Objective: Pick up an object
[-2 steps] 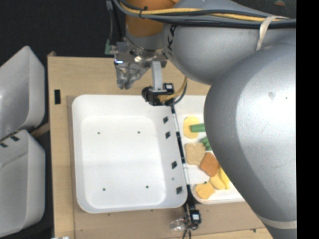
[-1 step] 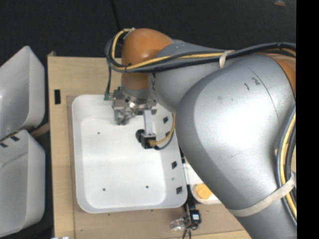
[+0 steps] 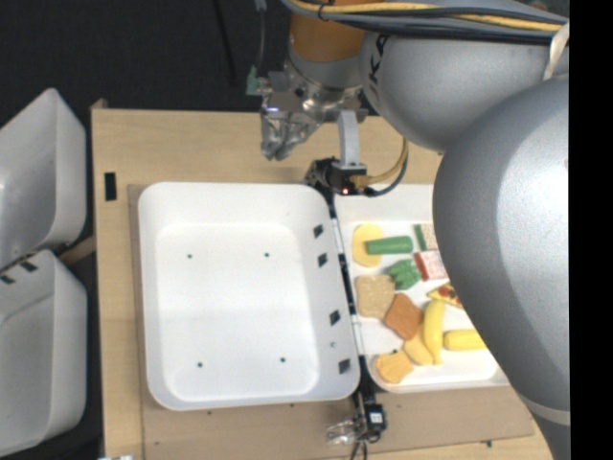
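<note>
Writing unreadable on red-and-white packet [image 3: 431, 257] beside green block [image 3: 388, 245].

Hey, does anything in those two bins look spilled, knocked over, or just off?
Nothing stands out. The toy food, including a banana and a green piece, lies loosely jumbled but inside the right bin. The left bin sits flat on the bench. The gripper hangs above the bench behind the bins.

The two shallow white plastic bins [image 3: 153, 286] looked smooth and faintly glossy. The pale bench top [image 3: 115, 151] under them showed a matt wood grain. The bulky grey arm casing [image 3: 508, 218] at right had a satin sheen, its orange band [image 3: 330, 17] slightly glossy.
</note>
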`<action>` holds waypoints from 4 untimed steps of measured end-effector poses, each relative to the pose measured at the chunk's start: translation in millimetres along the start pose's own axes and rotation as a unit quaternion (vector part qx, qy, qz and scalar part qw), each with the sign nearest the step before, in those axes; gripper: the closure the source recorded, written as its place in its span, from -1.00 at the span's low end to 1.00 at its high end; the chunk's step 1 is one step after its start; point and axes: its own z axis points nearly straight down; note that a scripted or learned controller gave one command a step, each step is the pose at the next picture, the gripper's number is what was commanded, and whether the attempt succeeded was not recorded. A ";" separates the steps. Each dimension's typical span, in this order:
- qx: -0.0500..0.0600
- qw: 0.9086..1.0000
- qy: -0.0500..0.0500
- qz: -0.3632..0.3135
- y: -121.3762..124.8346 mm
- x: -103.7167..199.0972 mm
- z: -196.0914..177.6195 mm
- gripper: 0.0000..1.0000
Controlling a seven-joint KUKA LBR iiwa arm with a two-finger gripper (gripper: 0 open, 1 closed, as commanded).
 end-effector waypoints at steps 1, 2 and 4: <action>0.014 1.000 -0.003 0.000 -7.8 -20.5 164.9 1.00; 0.006 1.000 -0.002 0.001 -10.4 -17.7 199.4 1.00; 0.002 1.000 -0.001 0.000 -71.6 -35.8 194.2 1.00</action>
